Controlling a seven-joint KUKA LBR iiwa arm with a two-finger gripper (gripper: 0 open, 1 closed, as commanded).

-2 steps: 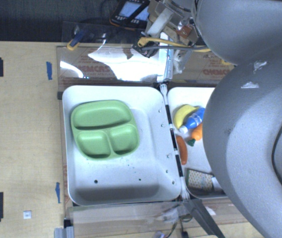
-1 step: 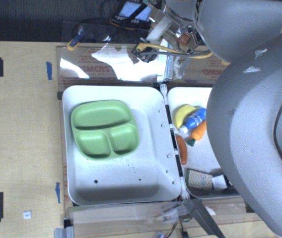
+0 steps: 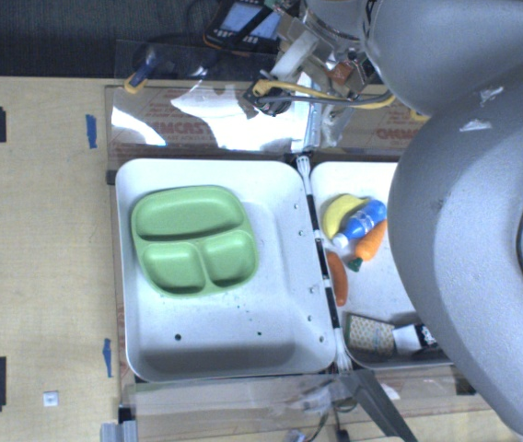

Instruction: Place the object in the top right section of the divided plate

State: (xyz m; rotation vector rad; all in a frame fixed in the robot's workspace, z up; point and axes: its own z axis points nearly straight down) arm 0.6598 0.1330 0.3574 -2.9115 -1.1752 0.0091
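A light green divided plate (image 3: 194, 238) lies in the upper left of the left white bin (image 3: 243, 330). It has one long section across the far side and two smaller ones on the near side, all bare. My gripper (image 3: 312, 129) hangs at the back of the bench, over the rear end of the wall between the two bins and away from the plate. I see nothing held in it. In the right bin (image 3: 381, 288), a yellow banana-like toy (image 3: 338, 212), a blue bottle (image 3: 364, 219) and an orange carrot (image 3: 370, 243) lie bunched together.
A thin orange-red piece (image 3: 338, 280) lies along the divider wall in the right bin, and a tube with a speckled end (image 3: 379, 335) near its front. The grey arm (image 3: 482, 228) covers most of the right bin. Cables and a small device (image 3: 243, 21) sit behind the bins.
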